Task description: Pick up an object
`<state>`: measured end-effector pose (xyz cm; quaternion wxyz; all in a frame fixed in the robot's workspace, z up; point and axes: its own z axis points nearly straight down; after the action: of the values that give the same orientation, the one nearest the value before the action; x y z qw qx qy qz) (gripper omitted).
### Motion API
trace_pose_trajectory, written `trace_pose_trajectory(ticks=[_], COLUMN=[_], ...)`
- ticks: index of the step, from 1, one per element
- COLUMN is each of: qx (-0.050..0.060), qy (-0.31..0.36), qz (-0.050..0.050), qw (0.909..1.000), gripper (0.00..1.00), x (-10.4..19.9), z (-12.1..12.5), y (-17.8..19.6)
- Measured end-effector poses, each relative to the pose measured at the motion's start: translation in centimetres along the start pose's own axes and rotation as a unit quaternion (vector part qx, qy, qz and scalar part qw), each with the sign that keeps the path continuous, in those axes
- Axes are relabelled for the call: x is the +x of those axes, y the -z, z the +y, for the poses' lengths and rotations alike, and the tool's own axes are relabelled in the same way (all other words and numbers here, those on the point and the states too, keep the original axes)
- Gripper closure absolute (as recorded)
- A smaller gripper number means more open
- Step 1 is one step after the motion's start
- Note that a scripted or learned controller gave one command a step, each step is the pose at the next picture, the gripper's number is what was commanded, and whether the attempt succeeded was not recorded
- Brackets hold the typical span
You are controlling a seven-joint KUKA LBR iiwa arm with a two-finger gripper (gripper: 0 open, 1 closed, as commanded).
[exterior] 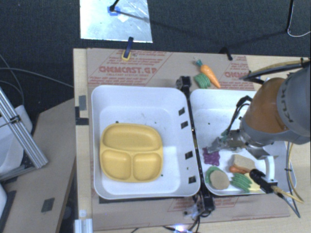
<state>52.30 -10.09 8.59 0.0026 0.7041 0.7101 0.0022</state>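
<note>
Gripper (217, 143) sits low in your right white bin (214, 106), just above the purple grape-like toy (211, 156); whether it's clenched, you can't tell. Beside that lie a tan round piece (219, 179), green leafy piece (241, 181) and bread-like slice (243, 162).

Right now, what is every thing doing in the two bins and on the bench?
Yellow tray: flat in left bin.
Purple toy: in right bin, at the gripper.
Tan round toy: lying in right bin.
Green toy: lying in right bin.
Toy carrot: lying outside the bins.
</note>
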Motion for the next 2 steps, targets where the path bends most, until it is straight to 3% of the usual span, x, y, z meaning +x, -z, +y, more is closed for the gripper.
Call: trace_pose_trajectory(ticks=[1, 2], qx=[0.0, -0.004], qy=[-0.003, -0.005], qz=[0.001, -0.002], qw=[1.0, 1.0], gripper=[1.0, 1.0], x=[-0.2, 1.1], z=[0.0, -2.7], y=[1.1, 0.1])
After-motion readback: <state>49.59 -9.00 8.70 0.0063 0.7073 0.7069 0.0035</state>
